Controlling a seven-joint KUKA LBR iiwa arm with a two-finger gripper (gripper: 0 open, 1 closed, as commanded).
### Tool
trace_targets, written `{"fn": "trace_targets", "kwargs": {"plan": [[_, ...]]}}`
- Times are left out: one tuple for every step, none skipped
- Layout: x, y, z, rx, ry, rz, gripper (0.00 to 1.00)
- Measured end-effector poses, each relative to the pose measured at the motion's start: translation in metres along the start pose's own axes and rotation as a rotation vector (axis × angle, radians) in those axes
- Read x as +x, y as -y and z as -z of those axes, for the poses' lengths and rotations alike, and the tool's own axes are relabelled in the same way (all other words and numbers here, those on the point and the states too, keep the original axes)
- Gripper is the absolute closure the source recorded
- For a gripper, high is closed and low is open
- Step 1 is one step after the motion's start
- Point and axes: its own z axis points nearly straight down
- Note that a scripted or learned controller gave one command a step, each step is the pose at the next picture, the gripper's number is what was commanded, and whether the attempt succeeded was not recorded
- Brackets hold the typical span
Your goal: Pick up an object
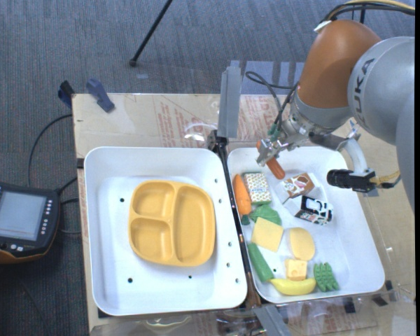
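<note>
My gripper (272, 152) hangs over the back left part of the right bin (350, 250). A small red-orange sausage-shaped piece (276, 167) sticks out below the fingertips, tilted, with the fingers shut on its upper end. Just beneath and beside it in the bin lie a carrot (242, 193), a checkered cracker (257, 186), a small brown-and-white carton (298, 185) and a black-and-white toy car (313, 211).
The front of the right bin holds a yellow cheese slice (268, 234), a yellow round piece (301, 243), a green cucumber (260, 261), a banana (292, 285) and green beans (326, 277). A yellow divided plate (172, 222) lies in the left bin (101, 187).
</note>
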Motion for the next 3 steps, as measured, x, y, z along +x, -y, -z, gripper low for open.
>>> {"fn": "trace_targets", "kwargs": {"plan": [[-0.008, 0.006, 0.058, 0.004, -0.001, 0.057, 1.00], [-0.032, 0.014, 0.065, 0.011, -0.001, -0.292, 1.00], [-0.077, 0.030, 0.061, 0.010, -0.001, -0.110, 1.00]]}}
